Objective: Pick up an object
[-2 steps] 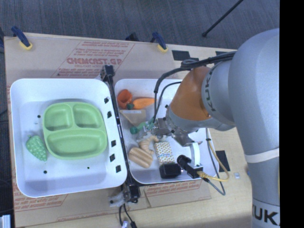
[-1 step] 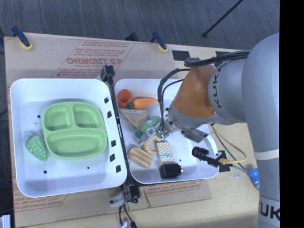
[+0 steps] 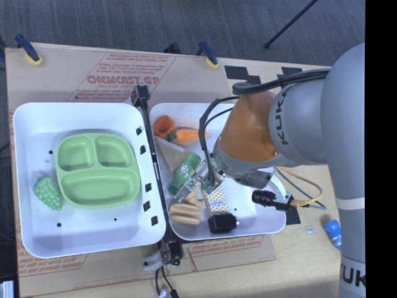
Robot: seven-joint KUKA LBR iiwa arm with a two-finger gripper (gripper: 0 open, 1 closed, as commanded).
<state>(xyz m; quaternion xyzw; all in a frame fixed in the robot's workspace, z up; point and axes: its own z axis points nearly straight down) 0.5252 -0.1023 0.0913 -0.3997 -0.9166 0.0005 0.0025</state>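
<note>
Carpeted room, bench w/ two bins. Gripper is down in the right bin among clutter, by a green bottle, probably lining up a pick; open or shut, can't tell.

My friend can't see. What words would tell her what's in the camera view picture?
A grey and orange robot arm reaches down into the right white bin, among small things like a green bottle, a toy hot dog and a black block. The left white bin holds a green divided plate.
</note>
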